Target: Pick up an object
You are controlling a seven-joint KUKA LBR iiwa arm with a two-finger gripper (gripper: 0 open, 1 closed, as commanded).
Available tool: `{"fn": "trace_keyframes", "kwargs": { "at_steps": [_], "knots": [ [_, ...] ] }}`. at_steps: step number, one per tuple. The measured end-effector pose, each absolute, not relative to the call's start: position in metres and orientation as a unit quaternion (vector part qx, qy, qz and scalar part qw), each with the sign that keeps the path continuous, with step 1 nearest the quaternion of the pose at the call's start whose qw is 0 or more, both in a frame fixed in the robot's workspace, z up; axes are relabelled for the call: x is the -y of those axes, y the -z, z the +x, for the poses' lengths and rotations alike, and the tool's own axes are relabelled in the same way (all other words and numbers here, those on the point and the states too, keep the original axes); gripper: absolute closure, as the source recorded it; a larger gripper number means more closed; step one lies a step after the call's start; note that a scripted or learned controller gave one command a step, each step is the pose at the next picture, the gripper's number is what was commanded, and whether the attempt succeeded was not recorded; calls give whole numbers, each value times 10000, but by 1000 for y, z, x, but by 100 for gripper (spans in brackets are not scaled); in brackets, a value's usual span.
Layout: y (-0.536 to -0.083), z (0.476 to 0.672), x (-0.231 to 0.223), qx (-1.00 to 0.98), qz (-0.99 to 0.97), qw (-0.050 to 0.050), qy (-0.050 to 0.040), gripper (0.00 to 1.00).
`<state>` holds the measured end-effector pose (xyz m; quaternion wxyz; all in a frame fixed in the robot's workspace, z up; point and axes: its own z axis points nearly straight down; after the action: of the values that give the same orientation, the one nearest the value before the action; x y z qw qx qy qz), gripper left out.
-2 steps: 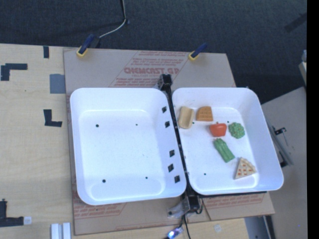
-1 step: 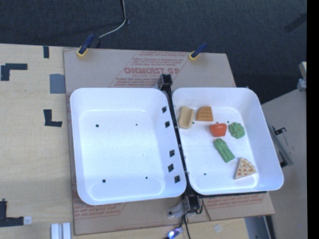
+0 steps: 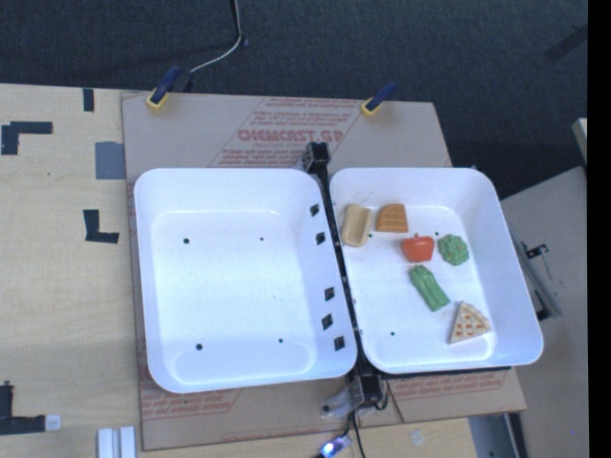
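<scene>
The right bin (image 3: 496, 218) holds several toy food pieces. A tan bread roll (image 3: 355, 224) lies by the divider, with an orange waffle-like piece (image 3: 391, 218) just to its right. A red tomato (image 3: 417, 248) sits beside a green broccoli floret (image 3: 453, 250). Below them lie a dark green cucumber (image 3: 429, 287) and a tan triangular slice (image 3: 468, 322) near the bin's lower right.
The left bin (image 3: 153, 208) stands beside the right one on a brown board (image 3: 286, 132) held by two yellow-and-blue clamps (image 3: 162, 87). A grey cable (image 3: 224, 41) runs across the dark floor behind. Black clips line the seam between the bins.
</scene>
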<state>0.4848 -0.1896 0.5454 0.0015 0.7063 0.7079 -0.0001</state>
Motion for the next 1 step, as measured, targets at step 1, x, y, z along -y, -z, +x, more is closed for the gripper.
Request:
{"fn": "trace_keyframes", "kwargs": {
  "at_steps": [1],
  "knots": [
    [-545,485,190,-7079,7063,11,3,0]
  ]
}}
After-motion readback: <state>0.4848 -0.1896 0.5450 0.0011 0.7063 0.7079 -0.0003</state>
